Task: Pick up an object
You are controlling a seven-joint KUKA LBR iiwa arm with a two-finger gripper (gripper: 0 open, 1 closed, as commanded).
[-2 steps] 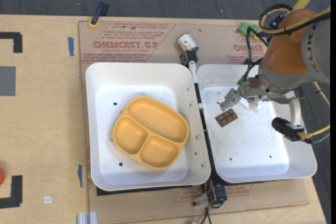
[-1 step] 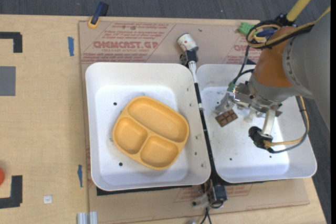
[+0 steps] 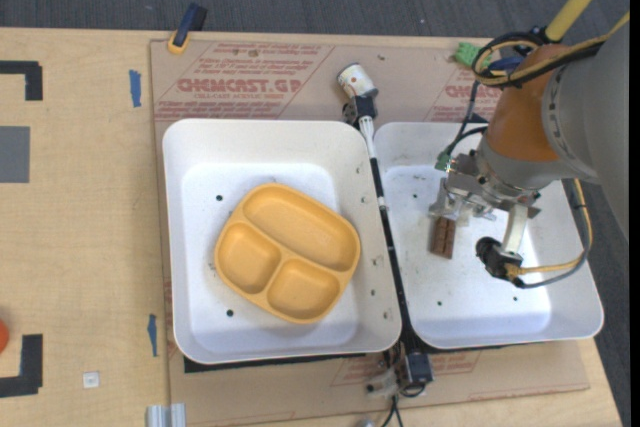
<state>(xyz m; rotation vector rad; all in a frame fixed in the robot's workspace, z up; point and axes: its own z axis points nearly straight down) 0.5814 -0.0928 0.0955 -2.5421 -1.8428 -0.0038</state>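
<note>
A yellow three-compartment tray [image 3: 288,253] is seen in the left bin [image 3: 190,215], towards its near side. In the right bin [image 3: 480,315] a small brown block [image 3: 443,237] is noted left of centre. The gripper [image 3: 452,213] is placed at the block's far end; whether it is spread or closed on the block cannot be told. The grey arm [image 3: 590,115] is seen at far right

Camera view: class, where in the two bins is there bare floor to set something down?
Left bin: bare strips between the yellow divided plate and the back and left walls. Right bin: bare floor along the front wall. Crowded: the right bin's middle, where the gripper hangs by a small brown block.
</note>
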